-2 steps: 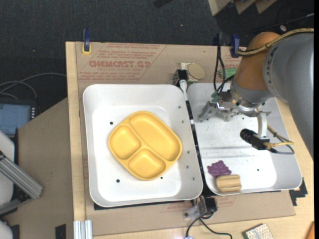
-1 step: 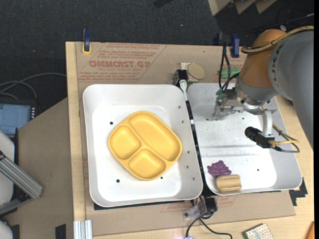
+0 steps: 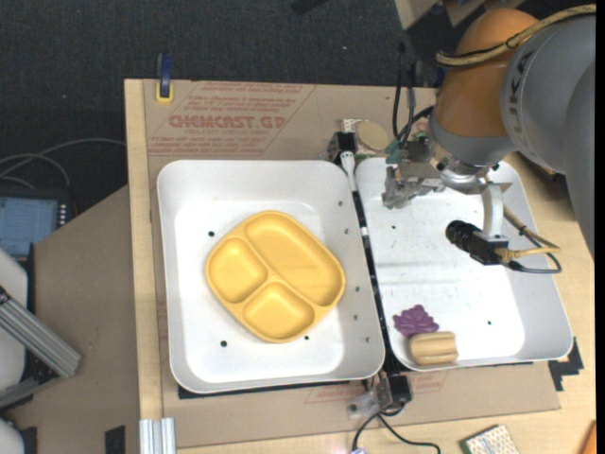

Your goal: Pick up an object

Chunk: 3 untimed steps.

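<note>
A yellow divided plate [image 3: 274, 274] lies in the left bin [image 3: 180, 206]. In the right bin [image 3: 529, 320], a small purple object [image 3: 414, 321] and a tan bread-like piece [image 3: 434, 347] sit at the near left corner. My gripper [image 3: 405, 185] hangs over the far left part of the right bin, well away from those two objects. Nothing shows between its fingers.
A black camera-like part [image 3: 475, 241] with a cable sticks out from the wrist over the right bin's middle. The grey arm with its orange band [image 3: 482, 74] fills the upper right. Cables and a clip [image 3: 342, 148] sit at the divide between the bins.
</note>
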Tool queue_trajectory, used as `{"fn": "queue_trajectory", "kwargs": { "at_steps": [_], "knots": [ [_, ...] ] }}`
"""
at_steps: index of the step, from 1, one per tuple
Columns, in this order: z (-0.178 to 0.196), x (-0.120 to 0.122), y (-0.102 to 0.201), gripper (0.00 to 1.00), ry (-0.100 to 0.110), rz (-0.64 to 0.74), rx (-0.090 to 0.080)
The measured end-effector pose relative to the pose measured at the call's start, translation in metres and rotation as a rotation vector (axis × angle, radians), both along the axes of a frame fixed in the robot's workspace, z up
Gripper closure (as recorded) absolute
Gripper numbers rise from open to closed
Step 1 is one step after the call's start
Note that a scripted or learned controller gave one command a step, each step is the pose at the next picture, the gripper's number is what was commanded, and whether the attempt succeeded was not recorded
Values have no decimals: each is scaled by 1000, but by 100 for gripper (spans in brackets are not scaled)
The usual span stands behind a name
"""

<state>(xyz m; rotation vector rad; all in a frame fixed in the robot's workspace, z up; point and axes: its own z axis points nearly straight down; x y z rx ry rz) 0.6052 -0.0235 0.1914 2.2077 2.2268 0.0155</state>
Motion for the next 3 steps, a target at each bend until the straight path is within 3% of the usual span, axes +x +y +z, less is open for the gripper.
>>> {"fn": "queue_trajectory", "kwargs": {
  "at_steps": [1,2,3],
  "knots": [
    [45,-16,-14,100,4,-10,-4],
    [57,-28,-41,100,6,-11,-5],
    [-4,-42,19,100,19,-3,0]
  ]
}}
